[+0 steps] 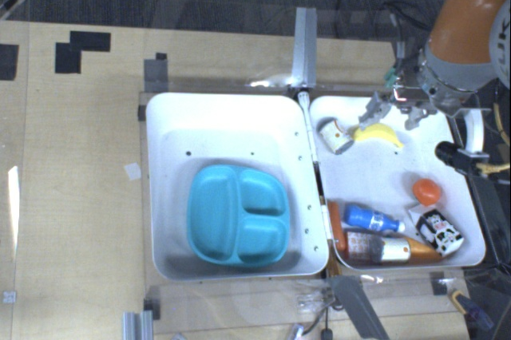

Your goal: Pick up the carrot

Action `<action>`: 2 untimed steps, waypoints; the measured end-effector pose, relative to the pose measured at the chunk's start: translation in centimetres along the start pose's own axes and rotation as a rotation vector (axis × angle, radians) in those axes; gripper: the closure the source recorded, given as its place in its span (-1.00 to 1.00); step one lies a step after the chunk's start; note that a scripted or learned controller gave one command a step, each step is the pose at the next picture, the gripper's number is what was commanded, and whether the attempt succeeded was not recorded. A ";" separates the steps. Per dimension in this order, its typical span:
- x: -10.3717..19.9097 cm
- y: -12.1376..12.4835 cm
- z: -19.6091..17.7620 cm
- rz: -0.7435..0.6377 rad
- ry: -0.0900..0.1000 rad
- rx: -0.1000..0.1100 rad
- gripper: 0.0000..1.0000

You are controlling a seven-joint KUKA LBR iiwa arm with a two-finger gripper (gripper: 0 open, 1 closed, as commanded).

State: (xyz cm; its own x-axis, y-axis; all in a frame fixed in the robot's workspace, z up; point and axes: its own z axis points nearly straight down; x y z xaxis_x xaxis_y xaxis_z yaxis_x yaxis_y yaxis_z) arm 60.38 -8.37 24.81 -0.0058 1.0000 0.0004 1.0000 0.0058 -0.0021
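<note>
lying along the front wall of the right bin (399,111), the carrot (415,251) is the long orange thing we make out beneath a bottle; only its tapered right end shows plainly, and the rest is covered. a thin orange strip (334,228) against the bin's left wall may belong to it or be a separate piece, we cannot tell which. across it lie a dark bottle with a white cap (377,248) and, just behind that, a blue and white bottle (372,219). a black and white patterned item (440,231) sits touching the carrot's tip at the right, too small to identify. a small round orange and red object (427,190) rests near it, farther back.

we see the tool (393,111) at the far end of the same bin, well apart from the carrot, hanging above a yellow banana (378,136). its fingers stand spread, one on each side, with nothing between them. a white and brown object (334,135) lies just left of the banana, hard to name. the arm's orange band is cut off at the top right. the left bin (223,111) holds a blue divided tray (238,214) on the surface (72,171).
</note>
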 end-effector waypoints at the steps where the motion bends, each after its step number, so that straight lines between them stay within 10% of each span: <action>1: -0.1 -0.7 -4.2 -0.277 -0.002 -0.005 -1.00; 2: -4.5 -3.2 6.4 -0.284 0.000 0.000 -1.00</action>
